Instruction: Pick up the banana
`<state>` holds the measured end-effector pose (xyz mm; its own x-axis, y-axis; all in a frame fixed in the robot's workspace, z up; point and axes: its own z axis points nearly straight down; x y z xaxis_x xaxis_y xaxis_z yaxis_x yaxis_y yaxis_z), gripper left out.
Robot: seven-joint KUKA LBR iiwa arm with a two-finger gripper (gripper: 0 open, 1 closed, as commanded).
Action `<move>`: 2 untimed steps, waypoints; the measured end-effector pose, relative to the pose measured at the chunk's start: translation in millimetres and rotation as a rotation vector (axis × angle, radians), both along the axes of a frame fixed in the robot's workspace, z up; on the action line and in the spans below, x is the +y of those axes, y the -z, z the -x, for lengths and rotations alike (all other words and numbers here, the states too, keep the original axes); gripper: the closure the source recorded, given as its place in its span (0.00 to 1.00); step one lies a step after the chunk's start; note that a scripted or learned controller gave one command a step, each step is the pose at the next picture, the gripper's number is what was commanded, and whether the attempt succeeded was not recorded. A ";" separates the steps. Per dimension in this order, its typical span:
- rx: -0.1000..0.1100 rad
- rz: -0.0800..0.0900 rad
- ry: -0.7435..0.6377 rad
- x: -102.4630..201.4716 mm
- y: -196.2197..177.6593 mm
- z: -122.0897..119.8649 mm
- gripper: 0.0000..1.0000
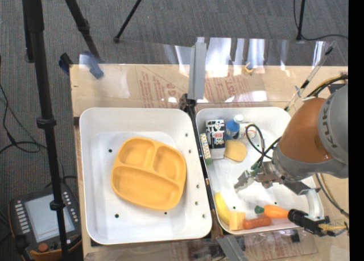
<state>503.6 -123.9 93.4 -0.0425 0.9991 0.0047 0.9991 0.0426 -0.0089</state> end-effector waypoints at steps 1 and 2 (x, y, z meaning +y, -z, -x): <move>-0.004 0.003 0.025 94.6 -92.2 17.7 0.00; -0.003 0.003 -0.066 99.7 -92.3 28.0 0.00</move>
<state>475.6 -24.2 185.6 -0.1084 0.9941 0.0016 0.9941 0.1084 -0.0062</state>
